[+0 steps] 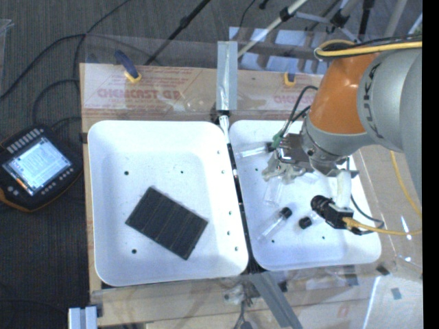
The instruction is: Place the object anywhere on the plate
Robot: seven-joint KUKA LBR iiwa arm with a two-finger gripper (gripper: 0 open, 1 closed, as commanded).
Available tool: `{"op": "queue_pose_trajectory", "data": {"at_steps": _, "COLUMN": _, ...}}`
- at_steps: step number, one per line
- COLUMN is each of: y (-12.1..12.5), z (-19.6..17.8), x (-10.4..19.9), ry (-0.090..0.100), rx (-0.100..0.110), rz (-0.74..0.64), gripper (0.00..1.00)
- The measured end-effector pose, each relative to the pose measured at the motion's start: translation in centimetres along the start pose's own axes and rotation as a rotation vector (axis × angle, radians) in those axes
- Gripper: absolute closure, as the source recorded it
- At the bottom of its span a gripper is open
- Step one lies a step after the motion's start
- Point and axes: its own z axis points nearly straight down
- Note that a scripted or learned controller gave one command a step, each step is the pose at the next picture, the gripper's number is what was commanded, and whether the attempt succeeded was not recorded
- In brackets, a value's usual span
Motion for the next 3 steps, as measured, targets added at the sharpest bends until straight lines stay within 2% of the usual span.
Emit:
{"op": "queue_pose_trajectory", "data": {"at_steps": 1, "y": 3.9, "z": 0.4, "x": 8.1, "ry": -0.003, "rx": 0.001, "rz": 0.065, "gripper": 1.00}}
{"op": "queue_pose_trajectory", "data": {"at_steps": 2, "y": 10.5, "z": 2.6, "x": 15.9, "ry": -0.005, "rx": 0.000, "rz": 0.059, "gripper": 1.00}}
{"op": "queue_pose_trajectory", "data": {"at_steps": 3, "y": 9.8, "z": -7.8, "x": 22.3, "ry": -0.005, "rx": -0.002, "rz": -0.001, "gripper": 1.00}}
